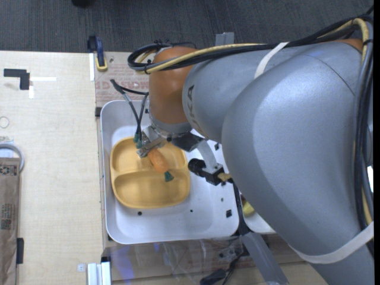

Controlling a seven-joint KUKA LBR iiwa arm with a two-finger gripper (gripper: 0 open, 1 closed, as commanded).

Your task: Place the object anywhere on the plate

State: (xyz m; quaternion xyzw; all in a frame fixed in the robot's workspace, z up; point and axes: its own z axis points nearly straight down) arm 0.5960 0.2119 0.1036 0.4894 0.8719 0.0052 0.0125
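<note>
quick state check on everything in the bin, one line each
yellow divided plastic plate: flat in the bin
orange toy carrot with green tip: lying on the plate's divider, under the gripper
shallow white bin: holding the plate
gripper: low over the plate at the carrot

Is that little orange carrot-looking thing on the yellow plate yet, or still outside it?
On it. The carrot lies across the plate's middle divider, its green tip toward the lower compartment, with the gripper right at its upper end.
</note>
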